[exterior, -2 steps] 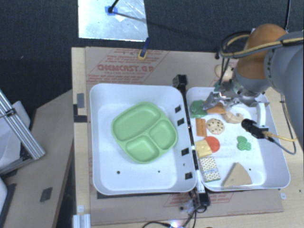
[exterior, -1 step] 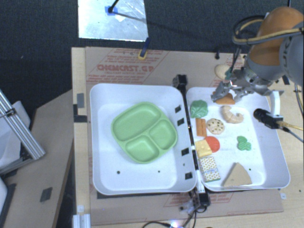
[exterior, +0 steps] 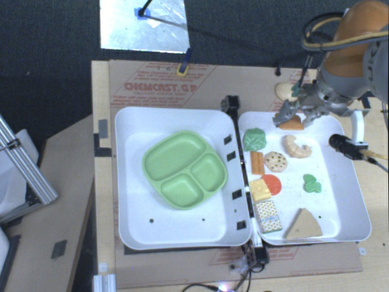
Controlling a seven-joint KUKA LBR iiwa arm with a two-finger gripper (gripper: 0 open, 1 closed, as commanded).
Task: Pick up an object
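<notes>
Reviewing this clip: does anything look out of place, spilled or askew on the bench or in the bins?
One thing: a pale round item lies on the bench just beyond the right bin's far rim, outside both bins, while the other food pieces sit inside that bin. The green tray lies flat in the left bin. Nothing looks spilled or damaged.

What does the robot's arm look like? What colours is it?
The arm is grey and rounded, with a big orange band above the wrist. Black cables loop beside it. At its end sits a metal-grey gripper with two fingers.
</notes>
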